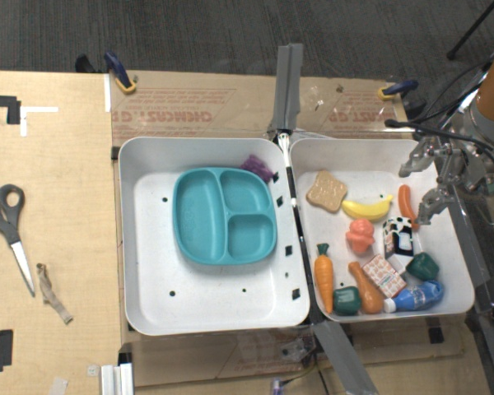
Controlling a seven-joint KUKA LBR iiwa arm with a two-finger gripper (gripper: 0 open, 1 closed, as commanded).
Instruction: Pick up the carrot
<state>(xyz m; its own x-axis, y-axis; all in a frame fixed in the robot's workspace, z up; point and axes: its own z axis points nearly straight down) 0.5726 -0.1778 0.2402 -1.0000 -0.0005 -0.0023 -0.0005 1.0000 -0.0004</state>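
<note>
Orange tapered carrot (323, 277) lies in right bin (457, 245); metal gripper (428, 189) apparently open, holding nothing.

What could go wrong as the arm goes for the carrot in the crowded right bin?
1. The hand sits at the bin's far right; the carrot lies by the left wall, so crossing may knock the banana.
2. A second orange piece lies close by and could be grabbed by mistake.

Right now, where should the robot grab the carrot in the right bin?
Probably from above, at the thick orange middle of the carrot, fingers closing across its width. It lies flat, green top toward the back, near the bin's left wall, with the green block at its tip. The upper half looks freer.
</note>
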